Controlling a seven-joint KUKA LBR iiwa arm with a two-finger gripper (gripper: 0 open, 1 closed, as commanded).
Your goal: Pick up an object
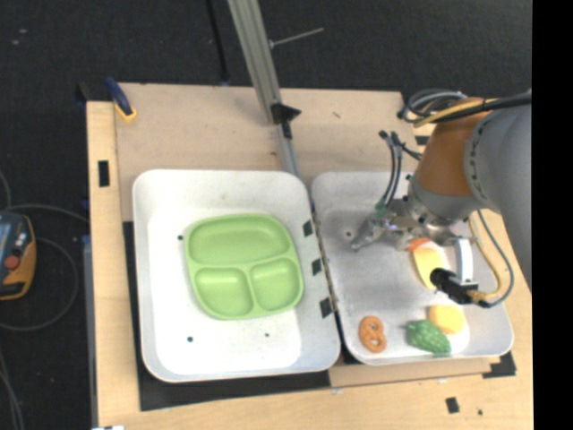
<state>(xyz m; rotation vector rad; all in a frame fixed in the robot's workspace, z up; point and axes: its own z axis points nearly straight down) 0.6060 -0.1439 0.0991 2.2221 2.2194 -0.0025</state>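
Note:
My gripper [365,235] hangs low over the upper middle of the right bin [394,280], pointing left from the orange-banded wrist. Just right of it lies a yellow and orange toy [424,258], partly covered by the arm's black fittings. Along the bin's front edge sit an orange pretzel-shaped piece [372,332], a green lumpy toy [428,337] and a yellow piece [448,318]. I see nothing held at the gripper's tip.
The left bin [161,330] holds a green divided plate [242,265]. A grey metal post [260,61] leans in from the back between the bins. Cables [394,164] loop behind the wrist at the right.

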